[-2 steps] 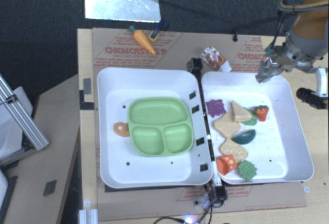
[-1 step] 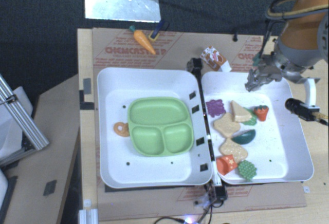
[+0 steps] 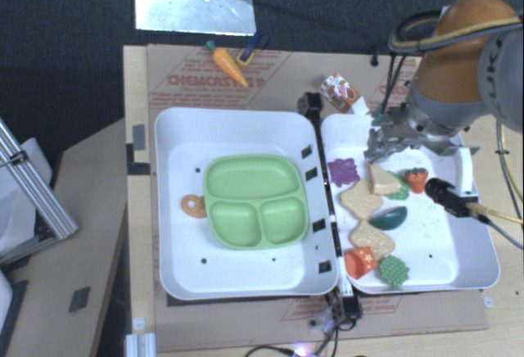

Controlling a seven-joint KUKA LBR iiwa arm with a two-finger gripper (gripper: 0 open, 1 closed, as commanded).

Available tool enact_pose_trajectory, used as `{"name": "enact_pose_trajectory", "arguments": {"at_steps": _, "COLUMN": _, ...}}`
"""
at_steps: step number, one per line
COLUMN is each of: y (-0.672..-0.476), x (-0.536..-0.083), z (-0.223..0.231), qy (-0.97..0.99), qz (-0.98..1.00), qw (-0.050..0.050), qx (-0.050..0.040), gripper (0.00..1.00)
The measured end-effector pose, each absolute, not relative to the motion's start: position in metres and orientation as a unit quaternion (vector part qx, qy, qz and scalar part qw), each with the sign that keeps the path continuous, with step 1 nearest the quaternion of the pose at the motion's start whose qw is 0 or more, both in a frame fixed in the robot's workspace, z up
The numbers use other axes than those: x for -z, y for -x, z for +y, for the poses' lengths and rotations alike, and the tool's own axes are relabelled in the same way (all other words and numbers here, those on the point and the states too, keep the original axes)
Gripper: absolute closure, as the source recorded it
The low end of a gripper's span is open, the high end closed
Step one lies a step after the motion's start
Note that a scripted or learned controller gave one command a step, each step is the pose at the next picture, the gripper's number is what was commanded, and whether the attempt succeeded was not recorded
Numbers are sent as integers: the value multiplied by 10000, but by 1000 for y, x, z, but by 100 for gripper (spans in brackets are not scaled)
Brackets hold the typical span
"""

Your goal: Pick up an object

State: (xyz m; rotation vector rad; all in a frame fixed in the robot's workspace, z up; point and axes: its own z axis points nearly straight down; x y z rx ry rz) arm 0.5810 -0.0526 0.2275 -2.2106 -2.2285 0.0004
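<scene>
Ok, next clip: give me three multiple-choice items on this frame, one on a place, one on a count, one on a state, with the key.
1. Where does the green divided tray sit?
A. In the left bin
B. In the right bin
C. On the bench outside the bins

2. How many compartments does that tray have?
A. Two
B. Three
C. Five

3. How does the orange toy carrot lie?
A. Inside the green tray
B. Among the toys in the right bin
C. On the cardboard behind the bins, outside both

Key:
1. A, the tray rests in the middle of the left bin, with a small orange ring beside it.
2. B, one long section along the top and two smaller ones below.
3. C, the carrot lies beyond the left bin's far rim, while the gripper is over the right bin.
</scene>
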Motion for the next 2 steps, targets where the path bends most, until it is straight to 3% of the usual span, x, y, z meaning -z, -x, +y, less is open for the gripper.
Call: {"name": "enact_pose_trajectory", "arguments": {"at_steps": 2, "y": -533, "x": -209, "z": 39, "qy": 7042, "qz": -7100, "qw": 14, "qx": -2, "gripper": 100}}
